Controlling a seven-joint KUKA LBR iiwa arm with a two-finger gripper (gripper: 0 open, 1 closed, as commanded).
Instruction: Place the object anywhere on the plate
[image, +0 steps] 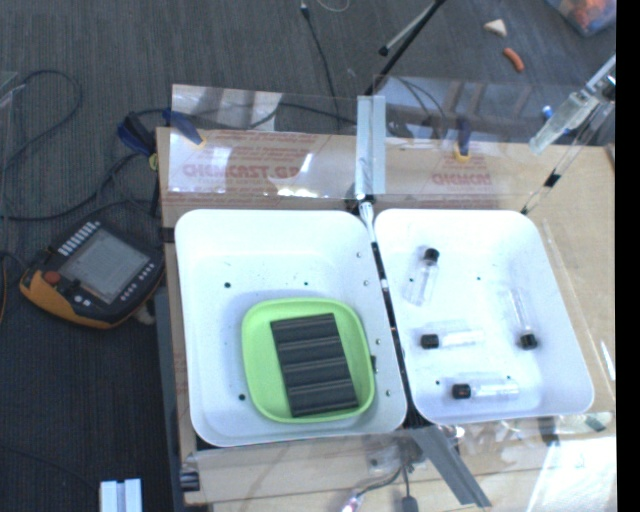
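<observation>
vials, four clear ones with black caps, lie scattered flat in the right bin, well apart, so i can take any one singly; green plate waits in the left bin, bearing a dark ridged block

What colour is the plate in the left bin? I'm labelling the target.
Light green plate, with a dark grey ribbed block on it; seen in the camera view.

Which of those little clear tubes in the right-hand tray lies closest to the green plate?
The middle vial, lying flat with its black cap pointing toward the green plate. The other three sit farther back, farther right, or nearer the front edge.
</observation>
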